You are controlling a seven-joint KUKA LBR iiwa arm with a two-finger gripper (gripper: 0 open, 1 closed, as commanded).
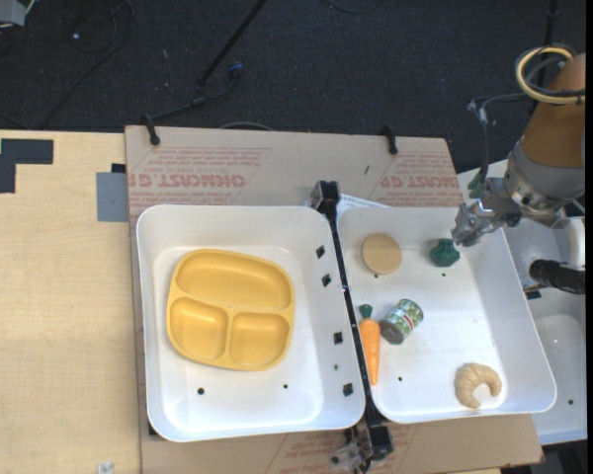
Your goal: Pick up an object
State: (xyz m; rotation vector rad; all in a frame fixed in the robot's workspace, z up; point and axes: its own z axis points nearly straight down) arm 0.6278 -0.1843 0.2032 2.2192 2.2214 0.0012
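Note:
The right bin [494, 304] holds a tan round disc [381, 254], a small dark green object [445, 255], a small can [402, 320] lying on its side, an orange carrot [370, 349] along the left wall, and a croissant [477, 384] near the front right corner. My gripper [471, 225] hangs over the bin's far right part, just right of and above the green object. Nothing shows held in it.
The left bin [158, 255] holds a yellow divided plate [231, 308]. A black divider [341, 294] with clips runs between the two bins. Cardboard lies under both bins, with the wooden bench top to the left.

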